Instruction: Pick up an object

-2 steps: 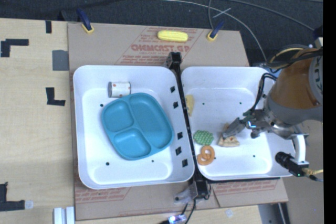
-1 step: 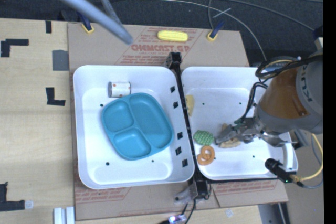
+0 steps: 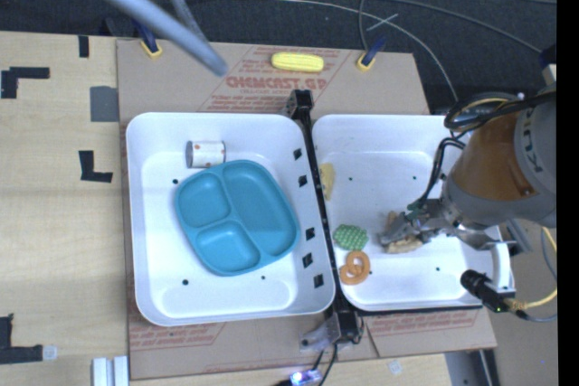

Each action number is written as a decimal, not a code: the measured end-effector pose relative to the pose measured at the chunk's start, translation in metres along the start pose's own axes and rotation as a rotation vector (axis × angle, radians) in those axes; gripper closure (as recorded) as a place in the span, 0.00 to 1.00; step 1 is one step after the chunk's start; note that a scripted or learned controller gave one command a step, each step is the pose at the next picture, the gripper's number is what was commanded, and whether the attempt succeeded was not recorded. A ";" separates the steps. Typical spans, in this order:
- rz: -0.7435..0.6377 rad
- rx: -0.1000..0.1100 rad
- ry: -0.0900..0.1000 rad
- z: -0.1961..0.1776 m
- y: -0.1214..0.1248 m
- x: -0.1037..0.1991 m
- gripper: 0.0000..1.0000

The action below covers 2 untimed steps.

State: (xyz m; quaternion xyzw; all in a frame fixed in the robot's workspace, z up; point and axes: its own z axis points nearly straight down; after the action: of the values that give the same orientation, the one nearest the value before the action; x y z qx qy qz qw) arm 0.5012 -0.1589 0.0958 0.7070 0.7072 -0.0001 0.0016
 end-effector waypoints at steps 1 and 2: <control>0.001 0.000 0.001 -0.047 0.000 -0.009 1.00; -0.001 -0.001 0.001 -0.109 0.000 -0.006 1.00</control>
State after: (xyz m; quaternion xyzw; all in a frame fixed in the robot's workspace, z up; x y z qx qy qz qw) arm 0.5008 -0.1641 0.2051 0.7065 0.7077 0.0008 0.0017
